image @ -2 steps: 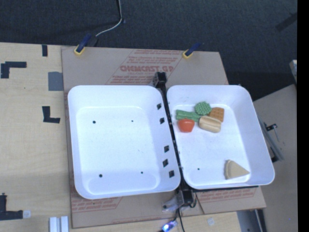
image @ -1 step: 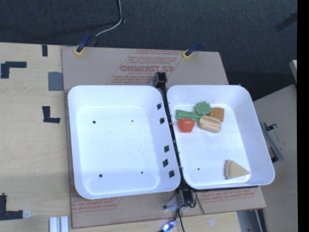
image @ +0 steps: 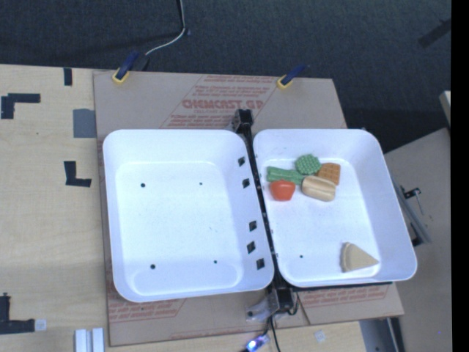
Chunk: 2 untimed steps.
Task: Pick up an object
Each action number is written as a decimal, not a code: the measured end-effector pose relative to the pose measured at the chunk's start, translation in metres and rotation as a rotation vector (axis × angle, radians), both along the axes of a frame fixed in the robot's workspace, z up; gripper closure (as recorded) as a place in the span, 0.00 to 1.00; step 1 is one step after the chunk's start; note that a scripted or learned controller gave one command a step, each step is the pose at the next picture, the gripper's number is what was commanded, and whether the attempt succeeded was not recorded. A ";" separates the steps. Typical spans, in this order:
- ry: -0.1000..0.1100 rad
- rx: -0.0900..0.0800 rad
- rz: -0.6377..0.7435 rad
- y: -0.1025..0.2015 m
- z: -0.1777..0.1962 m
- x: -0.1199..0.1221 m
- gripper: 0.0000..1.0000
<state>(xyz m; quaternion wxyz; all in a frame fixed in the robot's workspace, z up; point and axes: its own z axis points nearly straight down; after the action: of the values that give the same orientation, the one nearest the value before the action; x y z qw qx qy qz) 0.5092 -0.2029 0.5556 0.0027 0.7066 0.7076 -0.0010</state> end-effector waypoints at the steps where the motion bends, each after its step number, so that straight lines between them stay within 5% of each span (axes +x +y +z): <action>1: -0.001 -0.001 0.000 0.000 0.010 0.001 1.00; 2: -0.001 -0.003 0.000 0.000 0.020 0.001 1.00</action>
<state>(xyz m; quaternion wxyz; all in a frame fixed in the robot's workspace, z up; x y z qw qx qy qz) 0.5102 -0.2026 0.5758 0.0041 0.7065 0.7077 -0.0017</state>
